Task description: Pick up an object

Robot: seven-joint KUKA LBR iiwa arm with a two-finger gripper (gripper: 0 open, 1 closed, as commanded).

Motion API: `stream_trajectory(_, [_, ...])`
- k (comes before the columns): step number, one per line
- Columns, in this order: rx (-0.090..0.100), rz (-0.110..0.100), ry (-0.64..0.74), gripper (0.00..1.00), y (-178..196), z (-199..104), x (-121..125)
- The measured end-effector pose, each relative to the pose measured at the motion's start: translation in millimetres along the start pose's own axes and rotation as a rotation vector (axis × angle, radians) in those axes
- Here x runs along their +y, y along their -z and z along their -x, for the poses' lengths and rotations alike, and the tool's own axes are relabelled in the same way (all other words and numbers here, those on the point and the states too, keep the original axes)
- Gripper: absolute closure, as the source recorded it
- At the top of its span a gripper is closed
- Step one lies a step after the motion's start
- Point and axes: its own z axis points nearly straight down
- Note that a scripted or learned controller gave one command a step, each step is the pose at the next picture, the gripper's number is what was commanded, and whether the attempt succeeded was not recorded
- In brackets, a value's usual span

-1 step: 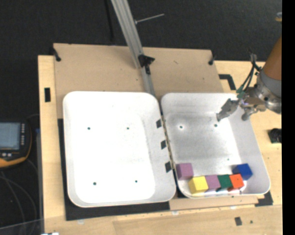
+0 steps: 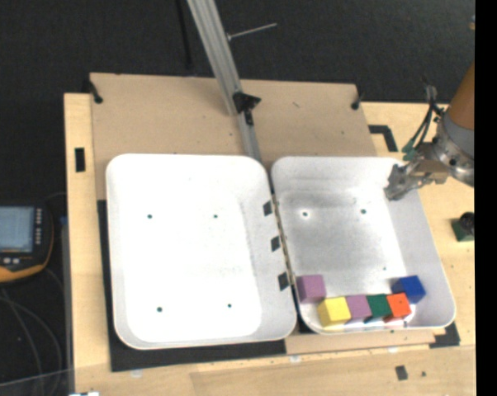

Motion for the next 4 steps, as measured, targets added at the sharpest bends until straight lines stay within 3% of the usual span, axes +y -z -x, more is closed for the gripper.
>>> stream_trajectory(1, [-0.002,0.002,0.003,1.0,10.7,0.9,0.5])
stream_trajectory(2, [-0.002,0.001,0.004,0.0,10.0,1.0,0.3])
stream_trajectory(3, [-0.004,0.005,0.007,1.0,21.4,2.0,1.1])
stream_trajectory(4, [0.004,0.001,0.0,1.0,24.6,-65.4,13.6])
